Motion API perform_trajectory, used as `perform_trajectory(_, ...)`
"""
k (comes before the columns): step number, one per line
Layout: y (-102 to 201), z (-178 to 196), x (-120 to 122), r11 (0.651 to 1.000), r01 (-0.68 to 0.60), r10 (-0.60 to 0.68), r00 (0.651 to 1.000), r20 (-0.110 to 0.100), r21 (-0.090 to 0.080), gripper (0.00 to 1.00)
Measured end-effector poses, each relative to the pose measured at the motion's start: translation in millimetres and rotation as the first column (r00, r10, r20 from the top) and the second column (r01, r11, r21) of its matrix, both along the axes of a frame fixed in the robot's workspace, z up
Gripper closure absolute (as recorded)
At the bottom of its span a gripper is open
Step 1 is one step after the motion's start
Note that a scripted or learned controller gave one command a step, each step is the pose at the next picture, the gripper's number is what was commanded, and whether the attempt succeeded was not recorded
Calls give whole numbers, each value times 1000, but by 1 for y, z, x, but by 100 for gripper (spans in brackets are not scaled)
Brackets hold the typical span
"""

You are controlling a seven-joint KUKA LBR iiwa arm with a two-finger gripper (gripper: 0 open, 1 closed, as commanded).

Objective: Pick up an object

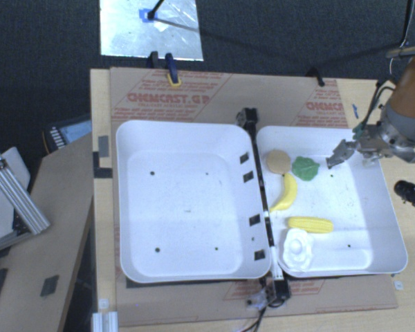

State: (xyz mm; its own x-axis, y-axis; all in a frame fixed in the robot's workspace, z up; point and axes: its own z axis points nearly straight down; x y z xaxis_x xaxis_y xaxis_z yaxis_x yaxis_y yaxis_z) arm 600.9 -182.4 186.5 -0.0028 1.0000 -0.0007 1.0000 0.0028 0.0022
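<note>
The green object (305,168), a small leafy-looking lump, lies in the right bin (391,213) just to the left of the tool (334,159) and slightly below its tip, close but with a sliver of white floor between them. The tool hangs over the upper part of that bin, its pointed end aimed leftward, and nothing sits between its fingers; whether they stand apart or together cannot be told from this slanted view. Further left of the tool, beyond the green object and touching or nearly touching it, rests a round tan piece (278,162) near the bin's dividing wall. Below and to the left of the tool a yellow banana (286,194) curves down the floor, and lower still a corn cob (310,224) lies crosswise, with a white bottle-like item (297,249) under it in the bin's lower left corner. Far to the left of the tool is the left bin (128,206). Behind the tool the grey arm (406,126) rises to its orange band at the right. Both bins rest on a cardboard-covered surface (194,95).
</note>
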Motion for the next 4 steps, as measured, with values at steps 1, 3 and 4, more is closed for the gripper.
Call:
perform_trajectory(1, 57, -104, 67, 1000, -8, 8, 1000, 4, 2, 0)
perform_trajectory(3, 88, -91, 0, 1000, 1, -1, 1000, 1, 0, 100)
perform_trajectory(4, 165, 5, 45, 1000, -10, 10, 1000, 13, 3, 100)
